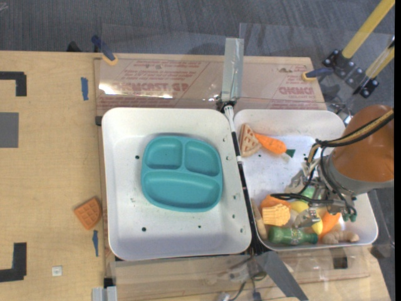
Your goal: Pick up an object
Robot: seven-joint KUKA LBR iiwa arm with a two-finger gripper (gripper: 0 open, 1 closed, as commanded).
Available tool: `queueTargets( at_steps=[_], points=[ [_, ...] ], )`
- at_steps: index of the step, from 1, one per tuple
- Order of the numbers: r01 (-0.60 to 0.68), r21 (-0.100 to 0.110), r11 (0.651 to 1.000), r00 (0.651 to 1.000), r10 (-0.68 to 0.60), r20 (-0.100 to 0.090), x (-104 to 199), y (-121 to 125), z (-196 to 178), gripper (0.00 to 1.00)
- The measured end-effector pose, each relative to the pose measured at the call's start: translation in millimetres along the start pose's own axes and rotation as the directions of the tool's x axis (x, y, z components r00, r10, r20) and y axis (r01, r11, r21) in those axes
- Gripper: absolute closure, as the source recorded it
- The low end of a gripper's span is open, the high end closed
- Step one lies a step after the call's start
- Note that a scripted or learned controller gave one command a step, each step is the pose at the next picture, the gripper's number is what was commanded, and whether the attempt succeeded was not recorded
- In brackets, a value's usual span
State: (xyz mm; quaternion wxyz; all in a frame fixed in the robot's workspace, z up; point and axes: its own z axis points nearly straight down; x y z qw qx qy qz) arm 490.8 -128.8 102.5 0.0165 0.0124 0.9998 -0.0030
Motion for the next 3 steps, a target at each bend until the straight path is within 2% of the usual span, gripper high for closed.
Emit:
queueTargets(
  at_steps=[1,2,3],
  points=[
    [0.004,0.000,1.000,1.000,-0.004,0.000,-0.7,1.4,-9.3,1.00],
    [0.195,-0.009,0.981,0.981,-0.195,-0.024,-30.4,-67.4,-13.8,1.00],
    [-0.071,-0.003,0.997,0.997,0.071,-0.020,-41.3,-23.2,-125.1,1.00]
  ],
)
